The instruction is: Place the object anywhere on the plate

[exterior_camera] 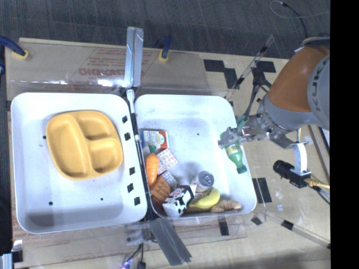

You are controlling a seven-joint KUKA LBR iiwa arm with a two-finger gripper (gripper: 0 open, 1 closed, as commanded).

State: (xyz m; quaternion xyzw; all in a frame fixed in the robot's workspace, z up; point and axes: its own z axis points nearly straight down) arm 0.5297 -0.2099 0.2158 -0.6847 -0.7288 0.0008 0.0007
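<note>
The tool (231, 139) hung over the right rim of the right bin (185, 108), and a small green bottle (238, 158) hung from it, its pale cap end pinched between the fingers and its body tilting down and outward across the rim. So the tool was pressed onto the bottle, though the hold looked shallow, high on the neck.

Just below and left of it in the same bin lay the clutter: a silver can (206, 179), a banana (204, 199), a black-and-white carton (178, 199), a carrot (151, 168) and a red-orange carton (155, 139). Beyond the divider sat the left bin (33, 206), holding the yellow plate (84, 144), a sectioned tray in its upper half.

The step in hand seemed to be the carry. Doing it well probably meant lifting enough to clear both the rim and the divider, moving smoothly so the dangling bottle did not swing free, and letting go low over one of the plate's compartments, away from its raised ridges, so the bottle would not roll off.
</note>
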